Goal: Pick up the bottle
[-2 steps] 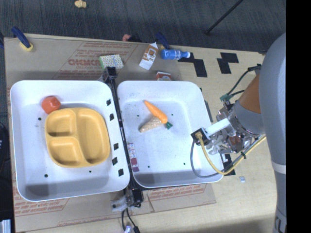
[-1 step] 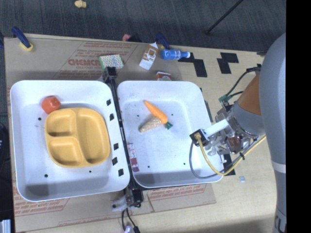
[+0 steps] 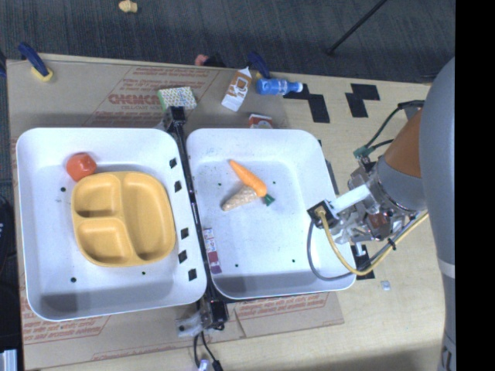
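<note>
A small blue bottle (image 3: 272, 86) lies on its side on the bench, behind the right bin (image 3: 302, 265) and outside it. My gripper (image 3: 334, 221) hangs over the right rim of the right bin, well in front of and to the right of the bottle. Cables loop around the wrist. Nothing shows in the gripper.
An orange carrot (image 3: 247, 178) and a beige lump (image 3: 238, 199) lie in the right bin. The left bin (image 3: 39, 284) holds a yellow divided plate (image 3: 122, 216) and a red ball-like item (image 3: 80, 165). A small carton (image 3: 237, 90) and a green sponge (image 3: 176, 97) lie near the bottle.
</note>
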`<state>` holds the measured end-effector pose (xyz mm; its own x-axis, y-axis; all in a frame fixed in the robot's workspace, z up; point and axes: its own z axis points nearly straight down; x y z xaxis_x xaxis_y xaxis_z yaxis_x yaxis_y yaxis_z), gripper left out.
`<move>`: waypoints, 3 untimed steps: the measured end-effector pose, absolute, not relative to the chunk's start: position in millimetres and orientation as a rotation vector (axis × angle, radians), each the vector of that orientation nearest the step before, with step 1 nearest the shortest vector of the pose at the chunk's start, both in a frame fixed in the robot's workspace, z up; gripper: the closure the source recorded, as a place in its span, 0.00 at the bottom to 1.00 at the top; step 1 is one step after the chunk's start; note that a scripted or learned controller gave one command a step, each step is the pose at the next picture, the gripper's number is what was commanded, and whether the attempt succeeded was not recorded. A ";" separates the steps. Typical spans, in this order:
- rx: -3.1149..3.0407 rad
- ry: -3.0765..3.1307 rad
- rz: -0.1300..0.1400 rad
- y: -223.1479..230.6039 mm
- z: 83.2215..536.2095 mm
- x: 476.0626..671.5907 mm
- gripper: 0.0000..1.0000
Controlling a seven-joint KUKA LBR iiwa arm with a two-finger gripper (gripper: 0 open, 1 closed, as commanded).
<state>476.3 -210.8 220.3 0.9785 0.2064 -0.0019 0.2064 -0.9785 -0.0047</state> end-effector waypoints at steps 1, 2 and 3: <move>-3.121 -0.328 0.003 -210.7 222.8 476.4 1.00; -3.122 -0.327 0.003 -210.8 225.4 476.4 1.00; -3.119 -0.325 0.008 -210.1 198.7 475.8 1.00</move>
<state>475.8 -210.1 198.7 0.9785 0.2062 -0.0043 0.2061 -0.9785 -0.0062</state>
